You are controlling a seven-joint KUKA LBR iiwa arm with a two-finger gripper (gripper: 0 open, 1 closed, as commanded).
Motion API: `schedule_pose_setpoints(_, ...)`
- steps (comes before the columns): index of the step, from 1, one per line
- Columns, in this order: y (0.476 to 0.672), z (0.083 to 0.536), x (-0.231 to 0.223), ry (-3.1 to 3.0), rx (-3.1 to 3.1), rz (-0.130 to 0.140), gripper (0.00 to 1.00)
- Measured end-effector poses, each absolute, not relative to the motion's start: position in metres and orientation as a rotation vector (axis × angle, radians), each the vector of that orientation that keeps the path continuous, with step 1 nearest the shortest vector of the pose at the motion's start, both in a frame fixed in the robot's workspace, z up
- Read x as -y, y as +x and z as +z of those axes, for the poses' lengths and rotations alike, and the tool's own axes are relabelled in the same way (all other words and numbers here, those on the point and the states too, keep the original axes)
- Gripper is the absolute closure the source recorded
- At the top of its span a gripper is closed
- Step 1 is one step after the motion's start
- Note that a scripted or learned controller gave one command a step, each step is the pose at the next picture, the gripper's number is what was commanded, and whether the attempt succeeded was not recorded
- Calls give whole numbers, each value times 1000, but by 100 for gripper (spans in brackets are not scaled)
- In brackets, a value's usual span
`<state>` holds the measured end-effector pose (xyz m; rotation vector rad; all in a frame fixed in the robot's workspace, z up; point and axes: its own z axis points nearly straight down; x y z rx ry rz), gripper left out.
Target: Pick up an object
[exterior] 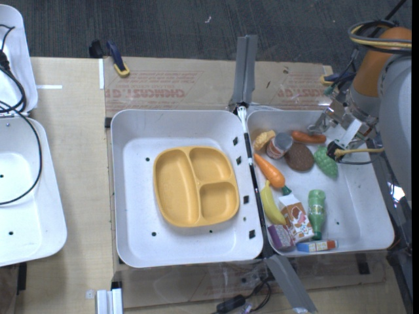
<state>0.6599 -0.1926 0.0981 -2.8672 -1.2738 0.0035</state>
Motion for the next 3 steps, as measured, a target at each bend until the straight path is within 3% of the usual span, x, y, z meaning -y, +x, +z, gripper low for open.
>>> schedule_pose_setpoints(1,663,109,193,-2875,1285,-10,100)
schedule_pose_setpoints(2,662,108,193,-2874,1283,-6,0)
schedule_pose_setpoints(3,612,91,150,-2755,1506,4,0)
